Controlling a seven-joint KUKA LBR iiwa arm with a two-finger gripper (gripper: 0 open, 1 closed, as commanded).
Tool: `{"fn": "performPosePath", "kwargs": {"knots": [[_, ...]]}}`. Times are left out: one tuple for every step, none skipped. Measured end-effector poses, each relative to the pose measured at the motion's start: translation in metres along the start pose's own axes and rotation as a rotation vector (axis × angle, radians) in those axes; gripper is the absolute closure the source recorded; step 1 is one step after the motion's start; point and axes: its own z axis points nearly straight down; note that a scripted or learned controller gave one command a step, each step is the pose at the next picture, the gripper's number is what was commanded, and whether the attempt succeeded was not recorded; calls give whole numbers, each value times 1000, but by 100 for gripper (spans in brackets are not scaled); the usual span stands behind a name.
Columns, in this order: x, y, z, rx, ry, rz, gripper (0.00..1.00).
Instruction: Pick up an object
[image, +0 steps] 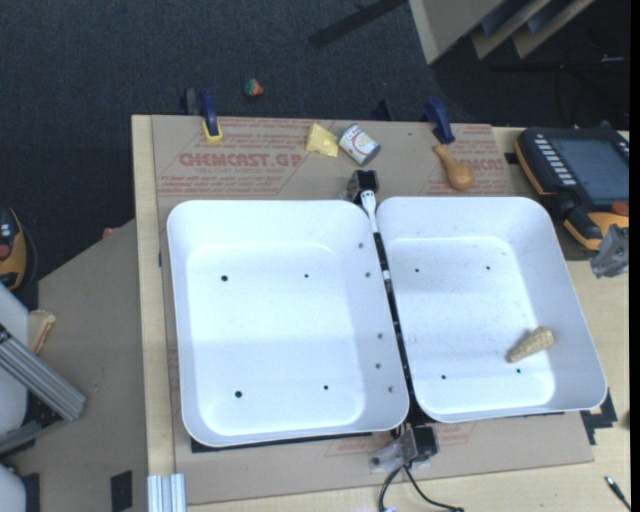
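A tan corn-cob-like object (529, 345) lies tilted in the right bin (560, 250) — near its front-right corner; the left bin (190, 240) sits beside it, touching along the middle seam.

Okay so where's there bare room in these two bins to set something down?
The left bin shows bare floor from wall to wall. The right bin is bare except near its front right corner, where a tan corn-shaped piece lies. The cardboard strip behind them is crowded: yellow block, small box, wooden piece.
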Motion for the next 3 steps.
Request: {"fn": "performPosePath", "kwargs": {"knots": [[68, 2, 106, -3, 0, -6, 100], [117, 48, -11, -25, -6, -5, 100], [16, 50, -123, -29, -13, 9, 100]]}}
